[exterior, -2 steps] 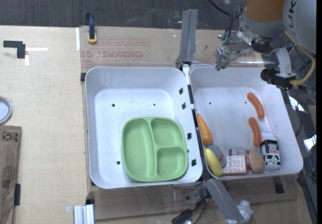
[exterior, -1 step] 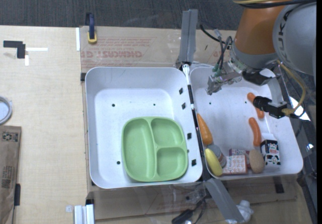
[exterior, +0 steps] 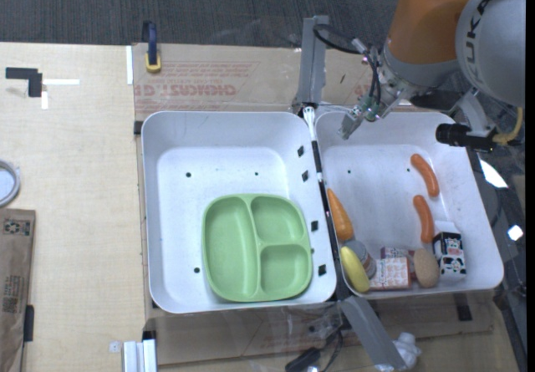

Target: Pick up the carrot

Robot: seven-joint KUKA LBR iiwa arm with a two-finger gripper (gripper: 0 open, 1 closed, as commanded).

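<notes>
A green divided plate sits at the near side of the left bin. The carrot lies against the right bin's left wall. Above its far edge hangs the hand, grasping nothing; whether its grip is wide or narrow I cannot tell.

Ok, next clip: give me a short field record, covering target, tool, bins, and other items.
target: carrot, lying against the right bin's left wall
tool: tool above the right bin's far left corner, apart from the carrot
left bin: green divided plate
right bin: two sausages, banana, milk carton, small packets
</notes>
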